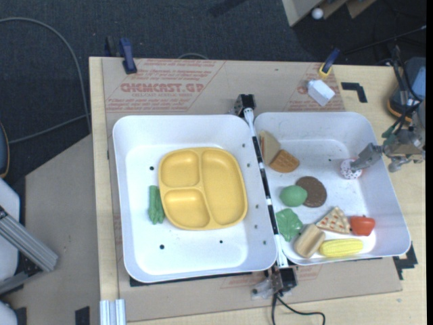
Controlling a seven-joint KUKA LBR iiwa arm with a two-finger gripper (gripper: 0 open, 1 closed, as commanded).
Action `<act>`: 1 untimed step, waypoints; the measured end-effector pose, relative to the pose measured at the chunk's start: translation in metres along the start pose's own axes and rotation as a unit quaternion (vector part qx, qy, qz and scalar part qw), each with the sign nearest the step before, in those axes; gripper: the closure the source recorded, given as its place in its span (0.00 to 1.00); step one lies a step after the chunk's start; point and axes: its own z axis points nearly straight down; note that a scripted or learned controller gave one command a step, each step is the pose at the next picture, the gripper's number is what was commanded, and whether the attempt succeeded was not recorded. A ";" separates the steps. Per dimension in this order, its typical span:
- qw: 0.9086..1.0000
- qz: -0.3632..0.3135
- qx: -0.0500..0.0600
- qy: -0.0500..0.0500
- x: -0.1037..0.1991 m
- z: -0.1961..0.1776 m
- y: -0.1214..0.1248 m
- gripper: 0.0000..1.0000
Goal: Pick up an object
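Camera view shows the arm (406,141) reaching in from the right, low over the right bin (379,181). Its gripper (362,161) sits by a small pink thing (350,170); the grip cannot be told. Toy food lies in that bin, like corn (340,248) and pizza (333,220). The left bin (135,235) holds a yellow plate (201,187) with 3 parts and a green pea pod (155,204).

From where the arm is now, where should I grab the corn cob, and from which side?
Grip the corn cob across its middle, coming straight down. It lies flat, long and narrow, close to the bin's near wall, with the pizza slice just behind, so close along that axis carefully.
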 end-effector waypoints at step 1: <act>1.000 -0.001 0.001 0.001 0.054 0.060 0.023 0.00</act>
